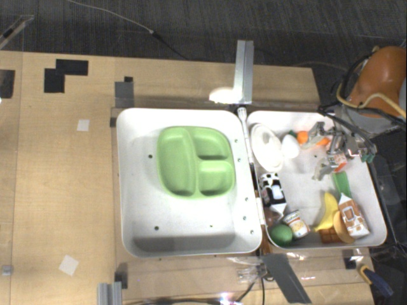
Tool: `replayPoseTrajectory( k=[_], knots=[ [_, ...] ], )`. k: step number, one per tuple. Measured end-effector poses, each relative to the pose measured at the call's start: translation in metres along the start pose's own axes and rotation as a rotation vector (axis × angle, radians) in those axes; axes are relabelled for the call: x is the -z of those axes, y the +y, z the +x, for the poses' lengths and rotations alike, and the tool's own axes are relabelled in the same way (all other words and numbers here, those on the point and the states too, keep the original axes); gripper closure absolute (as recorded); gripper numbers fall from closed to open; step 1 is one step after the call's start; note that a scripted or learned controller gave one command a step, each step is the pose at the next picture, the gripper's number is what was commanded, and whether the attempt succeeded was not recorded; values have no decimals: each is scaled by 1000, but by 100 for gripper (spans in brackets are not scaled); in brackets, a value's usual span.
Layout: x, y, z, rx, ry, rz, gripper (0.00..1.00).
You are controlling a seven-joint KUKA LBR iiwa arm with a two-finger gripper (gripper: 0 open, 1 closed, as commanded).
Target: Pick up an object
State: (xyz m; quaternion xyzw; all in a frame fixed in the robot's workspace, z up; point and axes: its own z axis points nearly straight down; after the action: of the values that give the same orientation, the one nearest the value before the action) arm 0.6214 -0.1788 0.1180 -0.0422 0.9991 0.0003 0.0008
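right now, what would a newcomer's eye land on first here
The big green divided tray dominates the left bin, lying alone on the white. Next comes the crowded right bin: a white bowl near its top left, a banana and green ball low down, with the gripper above them.

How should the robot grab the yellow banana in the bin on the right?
Probably across the middle of the banana, coming straight down from above. It lies flat on the right bin floor, and its curved body looks narrow enough there to fit between two fingers. A brown package crowds its right side and lower end, so the gripper should close on the freer upper half.
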Motion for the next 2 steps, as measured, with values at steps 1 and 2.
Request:
replayPoseTrajectory(
  k=[1, 2],
  knots=[
    [-28, -23, 38, -25, -14, 5, 0],
    [-27, -18, 85, -84, -15, 4, 0]
  ],
)
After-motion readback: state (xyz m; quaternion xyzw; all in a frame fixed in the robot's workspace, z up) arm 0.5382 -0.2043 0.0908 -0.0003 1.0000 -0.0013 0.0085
